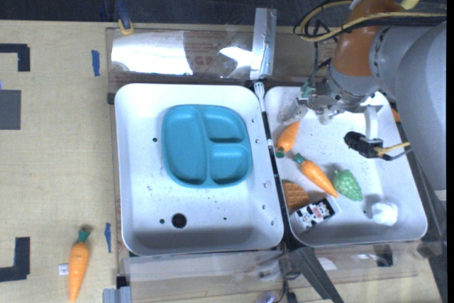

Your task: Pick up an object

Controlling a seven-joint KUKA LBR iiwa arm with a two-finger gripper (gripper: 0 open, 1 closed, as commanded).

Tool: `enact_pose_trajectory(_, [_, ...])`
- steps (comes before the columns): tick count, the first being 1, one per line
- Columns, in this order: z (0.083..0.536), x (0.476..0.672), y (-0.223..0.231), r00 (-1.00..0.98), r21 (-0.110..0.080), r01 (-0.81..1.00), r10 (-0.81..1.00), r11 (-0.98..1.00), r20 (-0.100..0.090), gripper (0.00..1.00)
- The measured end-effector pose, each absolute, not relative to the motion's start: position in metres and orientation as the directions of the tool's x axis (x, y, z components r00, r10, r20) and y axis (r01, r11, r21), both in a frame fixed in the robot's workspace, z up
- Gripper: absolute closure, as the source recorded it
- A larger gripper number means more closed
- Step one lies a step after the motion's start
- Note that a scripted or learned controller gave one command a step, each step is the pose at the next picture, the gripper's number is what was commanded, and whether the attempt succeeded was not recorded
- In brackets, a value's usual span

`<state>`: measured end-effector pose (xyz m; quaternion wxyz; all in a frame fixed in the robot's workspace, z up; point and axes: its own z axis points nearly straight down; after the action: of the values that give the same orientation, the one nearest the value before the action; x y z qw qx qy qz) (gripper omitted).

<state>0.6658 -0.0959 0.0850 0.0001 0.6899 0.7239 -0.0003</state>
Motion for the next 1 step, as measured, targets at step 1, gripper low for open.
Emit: enact_pose_trajectory(1, [0.0967,0.6669,-0.0963,-0.048,0.003,0.999,0.999,0.048,-0.002,1.00])
